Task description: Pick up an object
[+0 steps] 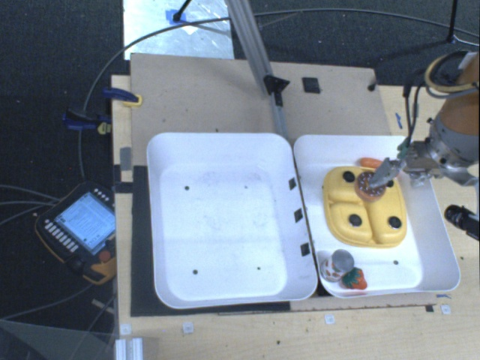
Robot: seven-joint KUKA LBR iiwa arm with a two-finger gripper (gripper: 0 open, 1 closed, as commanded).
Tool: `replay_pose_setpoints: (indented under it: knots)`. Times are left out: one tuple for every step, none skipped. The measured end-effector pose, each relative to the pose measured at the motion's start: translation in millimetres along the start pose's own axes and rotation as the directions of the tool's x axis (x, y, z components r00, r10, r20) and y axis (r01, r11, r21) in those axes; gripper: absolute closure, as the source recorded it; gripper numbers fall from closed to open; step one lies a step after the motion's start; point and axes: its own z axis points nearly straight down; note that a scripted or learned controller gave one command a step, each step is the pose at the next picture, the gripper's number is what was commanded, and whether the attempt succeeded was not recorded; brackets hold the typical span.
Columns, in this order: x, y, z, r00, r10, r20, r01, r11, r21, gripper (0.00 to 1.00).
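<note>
I see the yellow moulded object [365, 208] lying in the right bin [431, 268], right of frame centre. The gripper [380, 177] sits over its upper edge by a small brown ring [370, 189]; I cannot tell how its jaws stand. An orange piece [370, 162] lies just above. Small items [343, 268] cluster in the bin's lower left corner.

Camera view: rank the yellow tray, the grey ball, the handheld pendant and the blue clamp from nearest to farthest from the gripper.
From the gripper:
1. Yellow tray, directly beneath, right bin.
2. Grey ball, right bin's near-left corner.
3. Blue clamp and handheld pendant, both far left off the bench; too close to call.
</note>
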Motion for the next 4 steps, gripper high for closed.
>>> replay_pose_setpoints:
  knots:
    - [-9.6,-4.5,52.5,1.0,0.003,0.0,-0.003,1.0,0.004,0.0]
    - [-9.6,3.0,92.6,1.0,0.002,0.003,-0.002,1.0,-0.01,0.0]
    - [-9.6,3.7,98.7,1.0,0.002,0.003,-0.002,1.0,-0.01,0.0]
    - [-9.2,5.7,86.7,1.0,0.002,0.0,-0.002,1.0,-0.015,1.0]
